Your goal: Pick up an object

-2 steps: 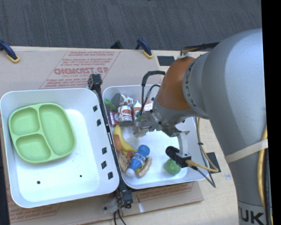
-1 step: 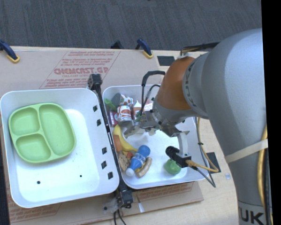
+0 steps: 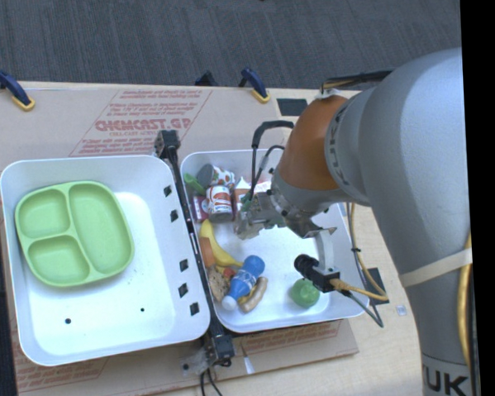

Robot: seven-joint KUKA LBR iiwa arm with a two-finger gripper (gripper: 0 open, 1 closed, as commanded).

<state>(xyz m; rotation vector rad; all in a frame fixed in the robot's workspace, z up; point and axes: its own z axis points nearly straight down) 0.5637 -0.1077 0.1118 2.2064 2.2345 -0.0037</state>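
My gripper (image 3: 250, 221) hangs low over the middle of the right bin (image 3: 346, 310), coming in from the right under the grey arm. Just left of it lies a red and white can (image 3: 217, 202). A yellow banana (image 3: 218, 249) lies below and left of the gripper, along the bin's left wall. Nearer the front are a blue bottle (image 3: 246, 275), a brown bun-like piece (image 3: 254, 294) and a green ball (image 3: 303, 293). The arm hides the right bin's far right part.
The left bin (image 3: 105, 325) holds a light green divided plate (image 3: 73, 233) at its far left. A small green item (image 3: 195, 181) and a white and red pack (image 3: 227, 177) sit at the right bin's back left corner. Black clips line the wall between the bins (image 3: 186, 238).
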